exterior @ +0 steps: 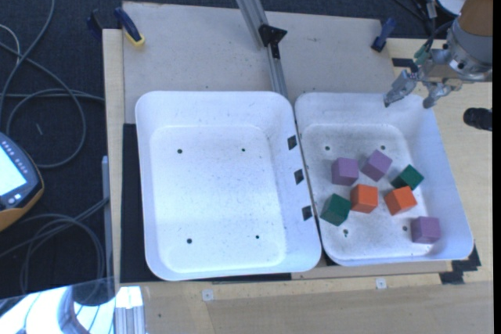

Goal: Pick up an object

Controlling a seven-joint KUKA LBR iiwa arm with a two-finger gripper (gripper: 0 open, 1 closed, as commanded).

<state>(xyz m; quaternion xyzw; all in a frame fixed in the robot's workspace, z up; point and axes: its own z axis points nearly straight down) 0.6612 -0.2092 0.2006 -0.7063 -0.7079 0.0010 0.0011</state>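
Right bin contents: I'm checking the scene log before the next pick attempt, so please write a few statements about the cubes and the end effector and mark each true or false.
1. The right bin holds seven cubes. True.
2. Three cubes are purple. True.
3. An orange cube lies in the left bin. False: both orange cubes lie in the right bin.
4. The end effector holds a green cube. False: it sits open at the right bin's far edge, with nothing between its fingers.
5. One green cube touches an orange cube. True.
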